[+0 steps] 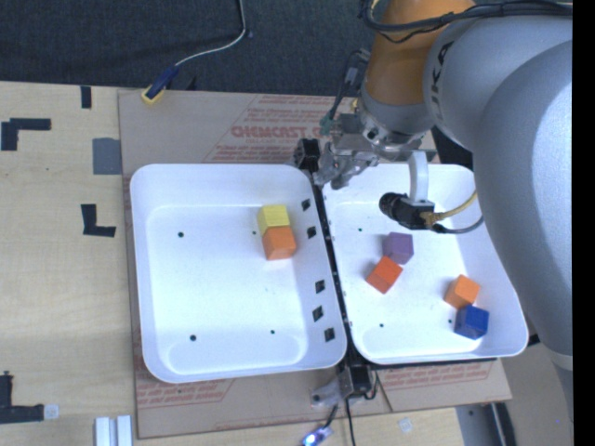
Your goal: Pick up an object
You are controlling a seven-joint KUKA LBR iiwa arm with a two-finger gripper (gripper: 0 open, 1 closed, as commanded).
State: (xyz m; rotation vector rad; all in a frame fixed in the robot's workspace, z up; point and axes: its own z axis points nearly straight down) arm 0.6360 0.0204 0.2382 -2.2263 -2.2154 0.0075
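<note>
- Yellow cube (274,216) in left bin (158,249), upper-right part of that bin's floor, near frame centre.
- Orange cube (279,242) touching yellow cube, just below it in the frame.
- Purple cube (399,246) in right bin (497,342), upper middle of its floor.
- Red-orange cube (383,274) just below-left of purple cube, close but seemingly apart.
- Second orange cube (462,291) toward right side of right bin, blue cube (472,321) right beneath it, touching or nearly so.
- Claw (337,167) at upper centre of frame, over the top end of the seam between the two bins, above all cubes.
- Claw state: cannot tell, tips lost in dark clutter of the mechanism; nothing seen between them.
- Orange band (414,35) above wrist, top centre-right; grey arm (521,137) filling right side of frame.
- Black cylindrical part (402,209) with cable hanging off wrist, over upper part of right bin.
- Row of small black tabs (321,286) down the seam between bins.
- Both bins white, shallow, side by side on brown cardboard sheet (251,128) with red print, upper centre.
- Cardboard on light wooden desk (56,295), left side of frame; black tape marks (23,133) at upper left.
- White cable (218,46) with yellow-blue plug (160,84) at upper left, crossing dark floor (112,17).
</note>
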